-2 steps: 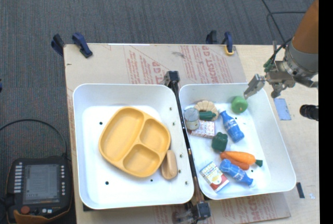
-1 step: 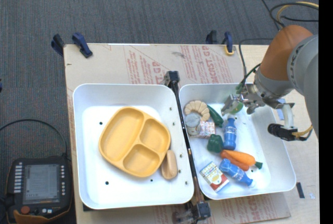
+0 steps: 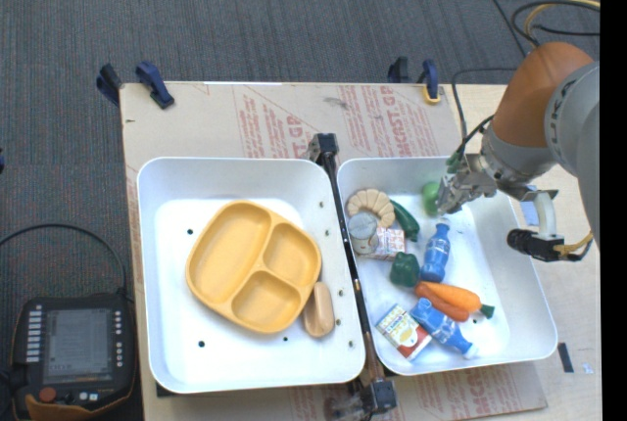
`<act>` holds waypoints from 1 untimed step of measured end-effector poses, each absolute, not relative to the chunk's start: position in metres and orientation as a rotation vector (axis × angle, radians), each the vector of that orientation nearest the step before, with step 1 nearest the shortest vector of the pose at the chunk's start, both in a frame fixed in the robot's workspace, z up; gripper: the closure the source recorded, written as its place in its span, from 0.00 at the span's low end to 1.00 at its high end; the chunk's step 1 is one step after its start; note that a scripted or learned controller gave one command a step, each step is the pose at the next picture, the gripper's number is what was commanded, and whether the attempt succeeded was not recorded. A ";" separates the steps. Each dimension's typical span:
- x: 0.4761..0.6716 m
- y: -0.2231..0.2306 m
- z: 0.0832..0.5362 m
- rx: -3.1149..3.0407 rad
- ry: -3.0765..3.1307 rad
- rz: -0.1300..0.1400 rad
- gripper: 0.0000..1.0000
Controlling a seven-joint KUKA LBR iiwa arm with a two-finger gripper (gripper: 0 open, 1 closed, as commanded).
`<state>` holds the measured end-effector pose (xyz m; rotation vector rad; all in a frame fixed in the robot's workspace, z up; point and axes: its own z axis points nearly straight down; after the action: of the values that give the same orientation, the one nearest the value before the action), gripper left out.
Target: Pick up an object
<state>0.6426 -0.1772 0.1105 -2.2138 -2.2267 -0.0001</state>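
My gripper [image 3: 454, 193] hangs low over the back of the right bin [image 3: 519, 311], right beside a light green round object [image 3: 431, 195] at its left. Whether it touches that object is unclear. In the same bin lie a blue bottle [image 3: 436, 253], an orange carrot [image 3: 450, 297], a second blue bottle [image 3: 442, 326], a red and yellow box [image 3: 402, 331], two dark green peppers [image 3: 404, 269], a tan pastry ring [image 3: 370, 203], a small can [image 3: 362, 228] and a pale packet [image 3: 390, 241].
The left bin [image 3: 167, 204] holds a yellow divided plate [image 3: 255, 264] with a bread roll [image 3: 319, 309] by its right corner. A raised divider [image 3: 343, 243] separates the bins. Clamps [image 3: 152, 81] sit on the board's back edge. A pendant [image 3: 73, 350] lies on the floor.
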 end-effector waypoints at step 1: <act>0.642 -0.177 0.110 -2.213 -2.227 0.000 0.00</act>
<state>0.6425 -0.1771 0.1103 -2.2131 -2.2270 0.0004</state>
